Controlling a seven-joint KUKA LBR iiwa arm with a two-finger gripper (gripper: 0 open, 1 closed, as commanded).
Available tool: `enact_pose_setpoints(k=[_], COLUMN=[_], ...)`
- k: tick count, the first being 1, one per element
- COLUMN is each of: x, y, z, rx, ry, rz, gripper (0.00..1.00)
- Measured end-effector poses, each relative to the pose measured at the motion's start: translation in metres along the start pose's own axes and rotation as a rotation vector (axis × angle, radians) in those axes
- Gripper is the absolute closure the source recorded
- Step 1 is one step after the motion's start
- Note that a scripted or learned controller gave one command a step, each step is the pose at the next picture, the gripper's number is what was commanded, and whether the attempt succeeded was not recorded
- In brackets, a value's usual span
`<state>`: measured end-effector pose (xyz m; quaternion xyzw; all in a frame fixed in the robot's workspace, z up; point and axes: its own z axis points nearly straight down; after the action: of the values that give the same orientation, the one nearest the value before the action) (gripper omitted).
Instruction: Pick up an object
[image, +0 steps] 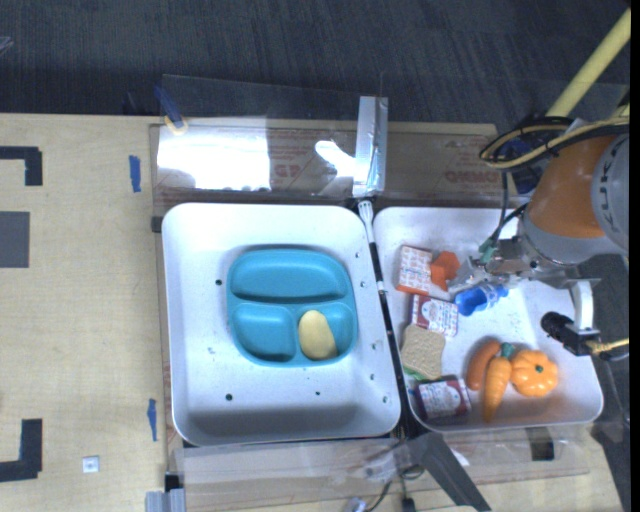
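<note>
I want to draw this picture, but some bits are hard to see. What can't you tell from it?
- Gripper, camera view: too small and crowded by the blue object to tell whether it is open.
- Packets' printing: too small to read.
- Can: label blurred.
- Arm: cut off by the right edge.
- Yellow object in the blue tray: too blurred to identify.

the light over my bench is bright and even, coming from above. a strong white glare washes out the clear sheet behind the left bin, hiding what lies under it. the bin's white floor shades to grey toward its near wall. shadows are soft and short. the whole picture is slightly soft, and my arm looks blurred
</note>
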<state>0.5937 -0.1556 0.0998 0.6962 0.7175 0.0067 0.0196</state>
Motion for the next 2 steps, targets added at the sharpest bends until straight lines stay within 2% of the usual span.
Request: enact_pose_setpoints(k=[1,2], x=[0.0255,0.0286], y=[-0.0024,-0.0076], z=[0.0022,0.0038], rx=[0.002,0.025], ry=[0.008,0.018], rz=[-0.087,-0.087], gripper=[0.0,1.0])
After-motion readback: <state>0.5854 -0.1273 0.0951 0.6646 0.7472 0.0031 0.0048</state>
